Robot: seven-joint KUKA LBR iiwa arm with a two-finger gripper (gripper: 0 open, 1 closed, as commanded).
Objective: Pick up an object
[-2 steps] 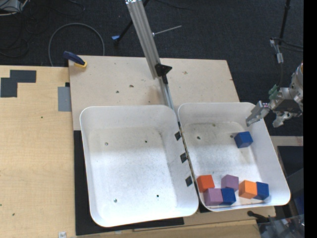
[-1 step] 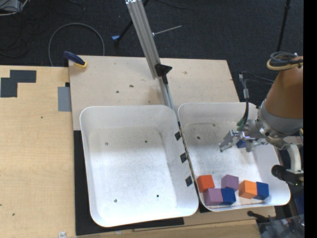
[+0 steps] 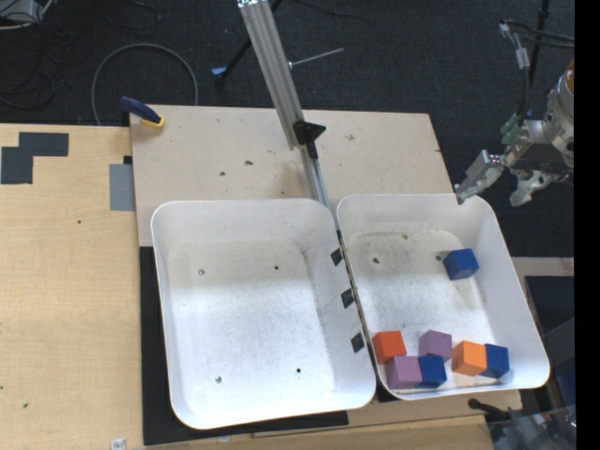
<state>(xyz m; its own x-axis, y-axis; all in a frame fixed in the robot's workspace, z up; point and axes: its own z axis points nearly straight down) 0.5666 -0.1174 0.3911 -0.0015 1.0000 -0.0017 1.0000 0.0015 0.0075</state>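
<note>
Several small cubes lie in the right bin (image 3: 511,251). A blue cube (image 3: 460,263) sits alone near its far right side. Along its near edge cluster an orange cube (image 3: 389,346), a purple cube (image 3: 435,344), a second purple cube (image 3: 404,371), a small blue cube (image 3: 432,370), another orange cube (image 3: 469,357) and a blue cube (image 3: 496,360). My gripper (image 3: 498,186) hangs beyond the bin's far right corner, above the dark floor. It is open, its fingers spread apart with nothing between them. It is well away from every cube.
The left bin (image 3: 159,251) lies beside the right one, with black clips along the shared wall. A slanted aluminium post (image 3: 277,68) rises behind the bins. A blue clamp (image 3: 141,111) sits at the board's far left corner.
</note>
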